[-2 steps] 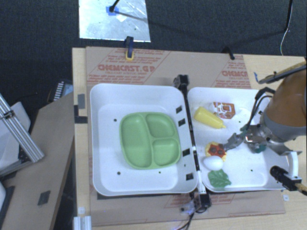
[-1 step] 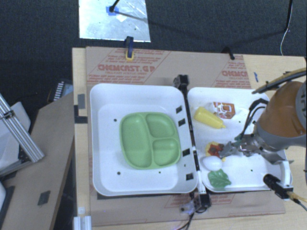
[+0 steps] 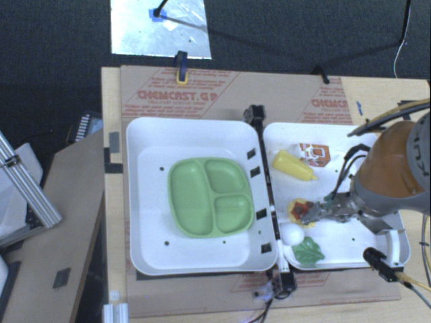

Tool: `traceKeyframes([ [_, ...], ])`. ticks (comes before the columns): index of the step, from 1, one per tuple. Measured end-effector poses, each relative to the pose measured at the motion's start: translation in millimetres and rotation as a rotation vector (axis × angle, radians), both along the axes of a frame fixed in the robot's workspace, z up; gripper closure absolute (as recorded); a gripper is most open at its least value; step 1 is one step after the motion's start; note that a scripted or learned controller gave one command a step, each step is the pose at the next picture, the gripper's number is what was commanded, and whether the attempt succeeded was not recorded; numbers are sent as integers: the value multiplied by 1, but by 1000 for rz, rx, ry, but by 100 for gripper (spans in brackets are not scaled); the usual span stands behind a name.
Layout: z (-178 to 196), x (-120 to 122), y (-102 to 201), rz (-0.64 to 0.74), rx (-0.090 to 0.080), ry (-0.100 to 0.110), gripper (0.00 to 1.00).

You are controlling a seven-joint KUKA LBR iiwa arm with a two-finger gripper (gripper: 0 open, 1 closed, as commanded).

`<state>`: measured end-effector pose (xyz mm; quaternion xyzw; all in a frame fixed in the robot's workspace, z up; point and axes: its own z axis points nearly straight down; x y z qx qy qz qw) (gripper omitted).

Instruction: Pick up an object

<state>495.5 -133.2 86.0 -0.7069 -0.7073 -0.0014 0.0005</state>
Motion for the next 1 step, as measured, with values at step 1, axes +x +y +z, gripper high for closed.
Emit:
traceKeyframes([
  [1,12,2,0,0,-2,-5,100],
])
